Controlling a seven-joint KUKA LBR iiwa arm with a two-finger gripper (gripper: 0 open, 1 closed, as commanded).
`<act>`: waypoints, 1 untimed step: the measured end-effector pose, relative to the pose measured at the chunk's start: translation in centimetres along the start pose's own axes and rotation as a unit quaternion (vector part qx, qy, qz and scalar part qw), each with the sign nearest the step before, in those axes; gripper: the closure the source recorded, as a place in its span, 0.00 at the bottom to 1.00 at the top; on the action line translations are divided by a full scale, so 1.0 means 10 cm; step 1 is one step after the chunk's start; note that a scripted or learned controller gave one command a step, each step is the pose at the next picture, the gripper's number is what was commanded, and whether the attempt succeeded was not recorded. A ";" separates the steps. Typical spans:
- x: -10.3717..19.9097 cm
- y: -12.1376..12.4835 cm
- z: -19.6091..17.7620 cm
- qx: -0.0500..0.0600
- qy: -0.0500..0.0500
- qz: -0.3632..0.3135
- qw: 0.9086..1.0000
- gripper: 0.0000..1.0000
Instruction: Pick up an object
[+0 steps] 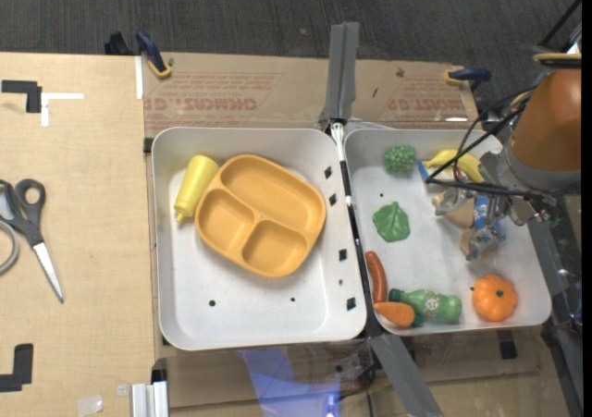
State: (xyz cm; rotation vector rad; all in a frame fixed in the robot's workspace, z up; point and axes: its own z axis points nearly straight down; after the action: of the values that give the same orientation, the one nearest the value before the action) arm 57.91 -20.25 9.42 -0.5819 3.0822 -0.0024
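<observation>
Pumpkin (494, 299) sits just below the gripper (481, 230), near-right of it; finger state, can't tell.

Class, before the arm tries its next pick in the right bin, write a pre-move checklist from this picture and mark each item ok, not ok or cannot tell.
1. Hand is over the right bin: ok.
2. Hand holds a thing: cannot tell, cables and clutter hide it.
3. Pumpkin lies free of its neighbours: ok.
4. Sausage and carrot lie free: not ok, bunched against the bin's wall.
5. Banana is open to a grasp: not ok, partly under the arm's cables.
6. Broccoli has room around it: ok.
</observation>
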 end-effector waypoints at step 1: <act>-0.02 0.00 -0.11 0.002 -0.002 -0.001 1.000 1.00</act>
State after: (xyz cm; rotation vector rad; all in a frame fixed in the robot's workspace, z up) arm 58.11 -20.19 10.52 -0.5839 3.0765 -0.0062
